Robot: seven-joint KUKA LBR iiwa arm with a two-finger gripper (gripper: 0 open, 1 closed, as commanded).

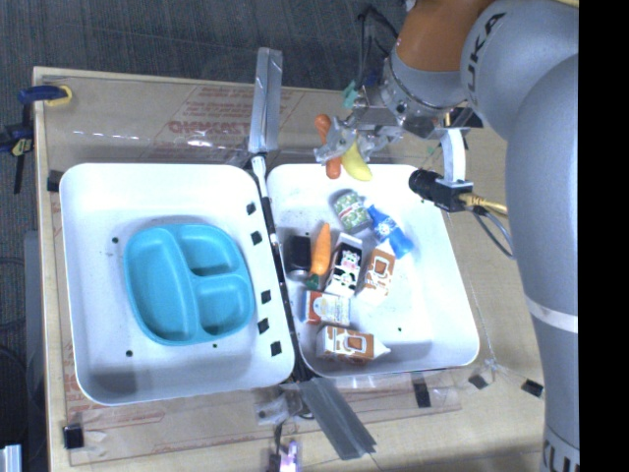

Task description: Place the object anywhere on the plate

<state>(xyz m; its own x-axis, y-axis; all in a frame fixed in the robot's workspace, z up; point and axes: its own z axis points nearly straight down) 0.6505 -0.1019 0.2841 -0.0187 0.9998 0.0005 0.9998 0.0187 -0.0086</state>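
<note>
My pincer (346,150) hangs over the far edge of the right bin (447,293), and a yellow banana (356,164) sits between its fingers, so I am pinching the banana; a small orange piece (333,168) shows just beside it on the left, and I cannot tell whether that is part of the same toy. The banana is up at the far rim of the right bin, well apart from the plate (187,283), which lies in the left bin (88,224).

The plate is a smooth, light blue plastic tray with rounded corners and three shallow compartments. Both bins are shallow, white and glossy with rounded rims. The banana looks like smooth, curved plastic.

In the right bin lies a jumble of small things: an orange carrot (320,249) with a green end, standing lengthwise beside a black block (296,255); a round green tin (348,207); a blue packet (386,230); a black and white carton (345,265); and several brown and white cartons, one (348,343) at the near side. Their labels are too small to read.

My arm's orange band (442,28) bears part of the letters KUKA on the grey shell beside it. Faint red print on the bench (211,116) beyond the bins is too blurred to read.
</note>
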